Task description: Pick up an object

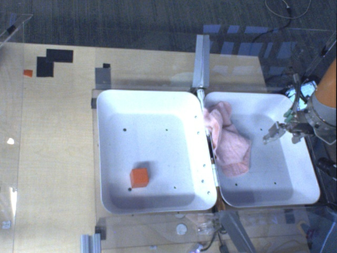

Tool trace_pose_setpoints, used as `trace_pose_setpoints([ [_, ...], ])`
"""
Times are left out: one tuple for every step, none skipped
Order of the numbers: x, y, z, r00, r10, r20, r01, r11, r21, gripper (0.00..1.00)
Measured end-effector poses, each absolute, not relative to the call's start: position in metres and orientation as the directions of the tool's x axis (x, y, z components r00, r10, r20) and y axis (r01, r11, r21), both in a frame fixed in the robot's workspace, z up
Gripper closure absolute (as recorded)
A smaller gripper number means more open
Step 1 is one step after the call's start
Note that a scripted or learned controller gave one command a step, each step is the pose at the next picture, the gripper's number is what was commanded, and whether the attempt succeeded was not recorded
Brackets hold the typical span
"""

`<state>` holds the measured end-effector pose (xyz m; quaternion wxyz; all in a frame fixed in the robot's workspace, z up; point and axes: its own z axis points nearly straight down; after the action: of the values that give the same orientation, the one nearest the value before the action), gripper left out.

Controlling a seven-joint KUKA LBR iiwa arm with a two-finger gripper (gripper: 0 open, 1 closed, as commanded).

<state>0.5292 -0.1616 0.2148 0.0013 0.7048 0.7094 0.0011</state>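
Note:
A small orange cube (139, 177) lies in the left bin (113, 141), toward its front left. A crumpled pink cloth (227, 140) rests against the left wall of the right bin (274, 191), reaching from the back toward the middle. My gripper (281, 136) hangs over the right side of the right bin, to the right of the cloth and apart from it. Its fingers (270, 134) stand open with nothing between them. The arm's orange band (327, 88) shows at the frame's right edge.
A metal post (201, 62) stands behind the seam between the two bins. Black blocks (51, 61) and a small orange tag (28, 73) sit on the wooden bench at the far left. Cables hang by the arm at the right.

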Motion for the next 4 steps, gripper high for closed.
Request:
trace_pose_setpoints([
  [0.543, -0.120, 0.098, -0.086, 0.996, -0.003, 0.996, 0.086, 0.014, 0.00],
  [0.607, -0.102, 0.093, -0.108, 0.994, -0.004, 0.994, 0.108, 0.020, 0.00],
  [0.649, -0.093, 0.092, -0.170, 0.985, -0.006, 0.985, 0.170, 0.017, 0.00],
  [0.670, -0.091, 0.092, -0.313, 0.950, -0.005, 0.950, 0.313, 0.000, 0.00],
])
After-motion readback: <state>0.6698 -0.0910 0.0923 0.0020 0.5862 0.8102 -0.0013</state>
